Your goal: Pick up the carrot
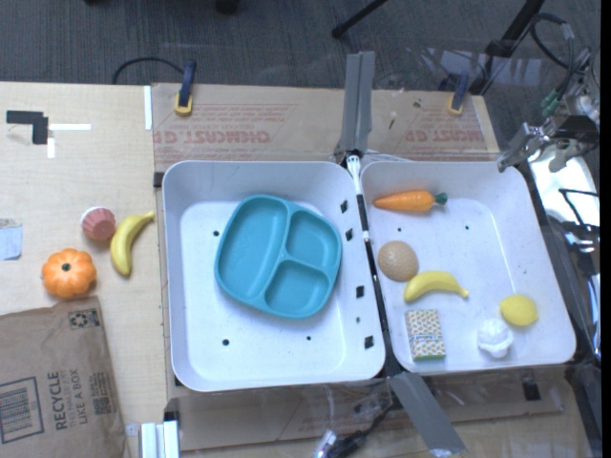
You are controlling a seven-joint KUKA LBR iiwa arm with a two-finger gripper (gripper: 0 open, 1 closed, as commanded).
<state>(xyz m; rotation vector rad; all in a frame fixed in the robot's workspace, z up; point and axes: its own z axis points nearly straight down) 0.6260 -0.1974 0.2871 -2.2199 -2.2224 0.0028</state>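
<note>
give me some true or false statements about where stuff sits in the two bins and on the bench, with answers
1. The carrot lies in the right bin. True.
2. The blue divided plate sits in the right bin. False: it is in the left bin.
3. A banana lies beside the potato in the right bin. True.
4. The small pumpkin rests on the plate. False: it is on the bench, left of both bins.
5. The lemon touches the carrot. False: they are far apart.

Right bin (535, 218): carrot (410, 200) at rear, egg (397, 260) and banana (435, 286) in front. Left bin (191, 284): divided plate (278, 255) at centre.
</note>
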